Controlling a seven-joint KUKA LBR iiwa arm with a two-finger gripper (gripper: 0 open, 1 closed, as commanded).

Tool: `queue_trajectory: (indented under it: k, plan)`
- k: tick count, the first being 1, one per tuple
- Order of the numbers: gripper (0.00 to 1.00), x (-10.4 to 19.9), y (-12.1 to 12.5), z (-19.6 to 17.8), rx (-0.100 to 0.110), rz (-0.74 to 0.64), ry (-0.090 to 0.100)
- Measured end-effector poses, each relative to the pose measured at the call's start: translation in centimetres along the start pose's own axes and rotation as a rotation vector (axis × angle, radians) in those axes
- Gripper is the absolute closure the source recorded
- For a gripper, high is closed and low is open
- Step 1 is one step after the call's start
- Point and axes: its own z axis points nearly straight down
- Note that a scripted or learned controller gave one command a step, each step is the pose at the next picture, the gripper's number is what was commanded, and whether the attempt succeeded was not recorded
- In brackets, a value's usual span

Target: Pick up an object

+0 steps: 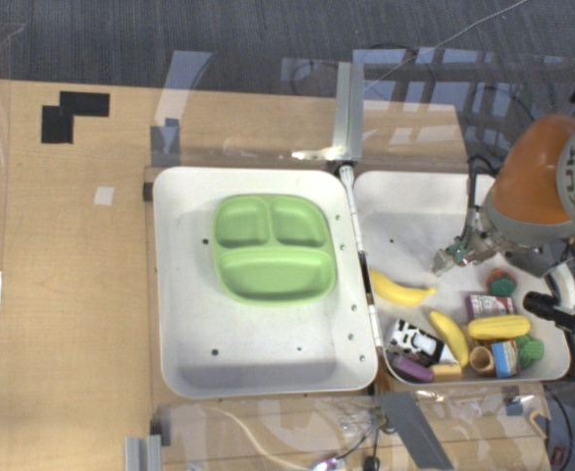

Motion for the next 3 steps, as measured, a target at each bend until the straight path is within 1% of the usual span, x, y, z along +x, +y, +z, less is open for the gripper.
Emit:
queue_trajectory:
  k: [1, 2, 3]
  plan:
    - [0.0, 0.0, 0.1, 0.0, -0.004, 0.0, -0.002]
    - [0.0, 6.0, -5.1, -0.3, -0.009, -0.039, -0.004]
    - [0.0, 5.4, 0.9, -0.1, -0.006, 0.066, 0.001]
